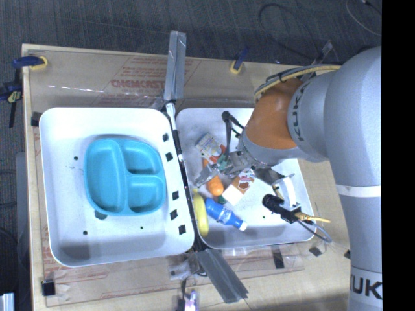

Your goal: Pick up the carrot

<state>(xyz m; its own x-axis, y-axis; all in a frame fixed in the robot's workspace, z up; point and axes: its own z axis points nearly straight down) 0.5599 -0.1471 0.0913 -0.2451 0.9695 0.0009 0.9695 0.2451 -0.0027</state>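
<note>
The step in hand looks to be the approach for the grasp: the carrot lies in the right bin and is not lifted. Nearest the camera, by that bin's seven o'clock corner, a yellow banana lies along the wall, with a blue bottle just beside it. Just beyond these rests the carrot, a short orange piece at about nine o'clock from the bin's middle, with a white-and-red carton close at its three o'clock. Farther still the gripper hangs low over the clutter; whether its jaws are apart or together cannot be told. The carrot sits at roughly seven o'clock from the gripper, just beside it; contact cannot be made out. The next move probably calls for a small shift toward seven o'clock, then a descent clear of carton and bottle. Beyond, at eleven o'clock, lies a grey packet.
</note>
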